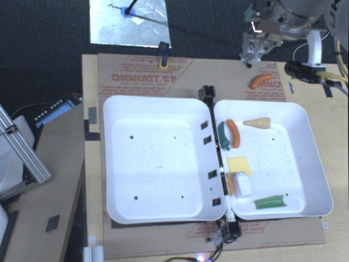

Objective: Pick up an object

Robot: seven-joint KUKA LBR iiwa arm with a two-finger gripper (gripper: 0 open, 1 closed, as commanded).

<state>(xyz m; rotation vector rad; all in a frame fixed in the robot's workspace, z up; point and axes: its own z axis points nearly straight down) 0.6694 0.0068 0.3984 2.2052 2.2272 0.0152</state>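
The gripper (252, 56) is hanging high beyond the right bin (305, 124); I cannot tell its state. 6 objects are lying in that bin. The cone (258, 123) is lying apart from the others: approaching it from straight above looks best.

Bench: my cardboard-covered bench (136, 72).
On it: two white bins (158, 162) side by side; an orange sausage (260, 81) lying behind the right bin (305, 146).
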